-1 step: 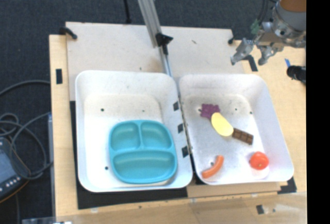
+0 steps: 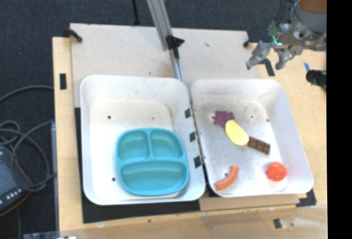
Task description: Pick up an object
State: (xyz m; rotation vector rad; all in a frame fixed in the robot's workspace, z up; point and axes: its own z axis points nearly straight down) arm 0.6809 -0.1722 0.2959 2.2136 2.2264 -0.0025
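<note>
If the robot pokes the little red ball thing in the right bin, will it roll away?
Probably, a bit. The red tomato-like toy looks round, so a push could roll it. It sits close to the bin wall, which would likely stop it. It looks smooth, so the gripper, open above the bin, might slip off.

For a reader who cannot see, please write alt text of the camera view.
The grey arm's two-finger gripper hangs open above the bench, beyond the right white bin, which holds a purple piece, yellow oval, brown bar, orange sausage and red ball. The left white bin holds a blue divided plate.
</note>
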